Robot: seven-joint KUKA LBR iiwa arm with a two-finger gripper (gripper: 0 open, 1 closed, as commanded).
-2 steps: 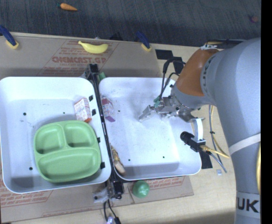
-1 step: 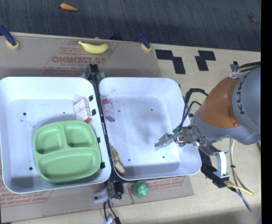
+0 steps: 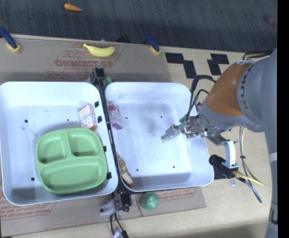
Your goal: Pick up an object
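Note:
My gripper (image 3: 170, 133) hangs low over the right part of the right bin (image 3: 149, 90), pointing left, with bare white floor under it. A pink-and-white packet (image 3: 113, 114) lies against that bin's left wall, well left of the gripper. A tan object (image 3: 125, 175) sits in the bin's front left corner. In the left bin (image 3: 15, 95) rests a green divided tray (image 3: 72, 158), with a small red-and-white carton (image 3: 87, 116) just behind it.
A yellow banana (image 3: 99, 49) lies on the cardboard behind the bins. A green ball (image 3: 149, 200) sits on the bench in front of the right bin. An orange piece (image 3: 73, 7) lies on the dark floor beyond. Blue clamps (image 3: 152, 42) hold the cardboard's back edge.

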